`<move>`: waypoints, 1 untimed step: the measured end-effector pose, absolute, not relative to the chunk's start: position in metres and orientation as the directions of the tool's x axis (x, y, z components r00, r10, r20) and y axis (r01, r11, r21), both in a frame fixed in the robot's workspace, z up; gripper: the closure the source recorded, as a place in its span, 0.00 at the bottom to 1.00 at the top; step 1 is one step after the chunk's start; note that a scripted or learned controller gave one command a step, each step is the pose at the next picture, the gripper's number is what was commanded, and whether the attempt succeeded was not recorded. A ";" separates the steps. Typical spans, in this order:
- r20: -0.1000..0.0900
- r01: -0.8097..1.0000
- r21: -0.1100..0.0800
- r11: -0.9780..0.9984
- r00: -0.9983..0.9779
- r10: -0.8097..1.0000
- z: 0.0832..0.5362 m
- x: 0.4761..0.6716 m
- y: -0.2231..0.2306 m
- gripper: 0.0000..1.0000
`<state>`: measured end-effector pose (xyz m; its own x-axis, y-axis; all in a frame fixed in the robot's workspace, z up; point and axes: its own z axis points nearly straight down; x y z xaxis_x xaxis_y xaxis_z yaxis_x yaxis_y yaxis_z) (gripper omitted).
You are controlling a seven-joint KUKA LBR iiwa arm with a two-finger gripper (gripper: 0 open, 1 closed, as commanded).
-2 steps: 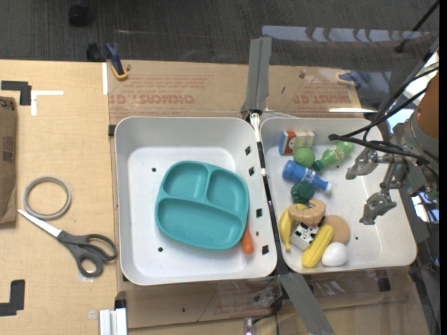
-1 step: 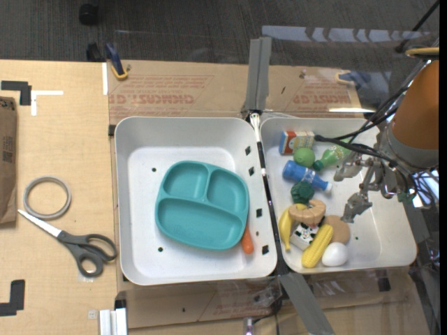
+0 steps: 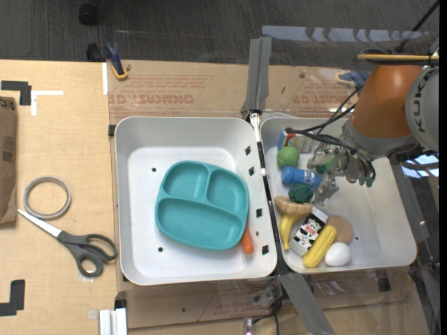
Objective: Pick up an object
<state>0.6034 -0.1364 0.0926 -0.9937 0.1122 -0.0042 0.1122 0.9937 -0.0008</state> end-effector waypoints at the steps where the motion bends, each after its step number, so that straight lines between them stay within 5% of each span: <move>1: -0.002 0.221 0.000 0.975 -0.975 0.221 0.092 0.532 -0.102 0.00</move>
